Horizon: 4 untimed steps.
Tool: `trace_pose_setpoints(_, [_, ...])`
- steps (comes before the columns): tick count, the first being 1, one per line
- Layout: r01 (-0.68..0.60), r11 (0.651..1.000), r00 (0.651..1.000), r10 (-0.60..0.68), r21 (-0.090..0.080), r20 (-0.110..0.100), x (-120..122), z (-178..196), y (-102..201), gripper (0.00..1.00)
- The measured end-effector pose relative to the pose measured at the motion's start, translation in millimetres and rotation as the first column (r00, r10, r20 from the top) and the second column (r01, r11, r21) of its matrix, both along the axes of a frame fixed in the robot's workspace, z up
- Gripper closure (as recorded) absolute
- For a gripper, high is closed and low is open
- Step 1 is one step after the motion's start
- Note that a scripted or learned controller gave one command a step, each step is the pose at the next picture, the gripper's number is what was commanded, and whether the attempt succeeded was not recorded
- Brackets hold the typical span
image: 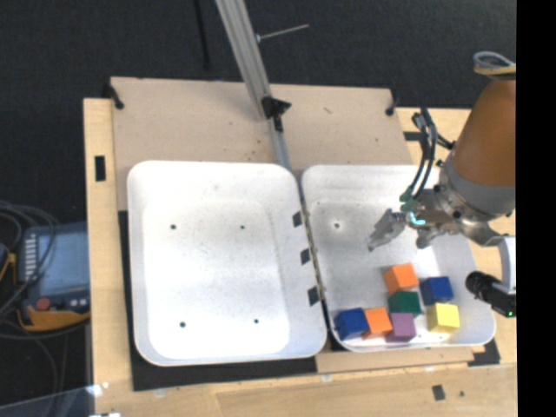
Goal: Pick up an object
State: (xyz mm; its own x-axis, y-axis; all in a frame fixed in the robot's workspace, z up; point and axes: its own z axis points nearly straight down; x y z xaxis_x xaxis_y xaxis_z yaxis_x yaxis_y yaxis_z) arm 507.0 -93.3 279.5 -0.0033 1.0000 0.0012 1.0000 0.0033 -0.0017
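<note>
Several coloured blocks lie in the near right corner of the right bin (347, 198): an orange block (401, 276), a green block (405, 301), a blue block (436, 287), a yellow block (444, 316), a purple block (402, 325), a second orange block (378, 321) and a second blue block (351, 322). My gripper (401, 234) hangs over the right bin, just above and behind the orange block. Its fingers are spread open with nothing between them.
The left bin (217, 259) lies beside the right one. A slanted metal rail (248, 50) runs from the top down to the gap between the bins. A black part (488, 290) sticks in at the right bin's edge.
</note>
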Motion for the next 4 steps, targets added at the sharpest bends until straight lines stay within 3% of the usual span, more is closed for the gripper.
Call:
trace_pose_setpoints(1, [0.004, 1.000, 1.000, -0.004, -0.001, 0.004, 1, 2, 0, 0.00])
trace_pose_setpoints(4, [0.005, 1.000, 1.000, -0.005, -0.002, -0.005, -14, -177, -6, 0.00])
